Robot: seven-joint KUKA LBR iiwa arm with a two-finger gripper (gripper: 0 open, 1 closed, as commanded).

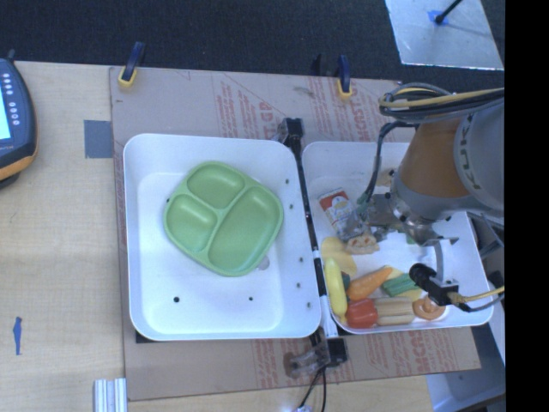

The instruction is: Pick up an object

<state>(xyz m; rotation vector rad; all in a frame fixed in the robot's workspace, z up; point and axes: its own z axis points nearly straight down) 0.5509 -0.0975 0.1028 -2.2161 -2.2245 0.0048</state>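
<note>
The table (60,256) is seen bearing two white bins. A green divided plate (225,217) is held in the left bin (141,316). The pincer (356,221) is lowered into the right bin (480,312); its opening cannot be told. A small tan piece (362,245) lies just below it, toy foods (377,294) further below.

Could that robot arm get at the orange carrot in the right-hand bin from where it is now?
Probably yes: the carrot lies uncovered in the right bin, just below the gripper, with nothing lying over it.
</note>
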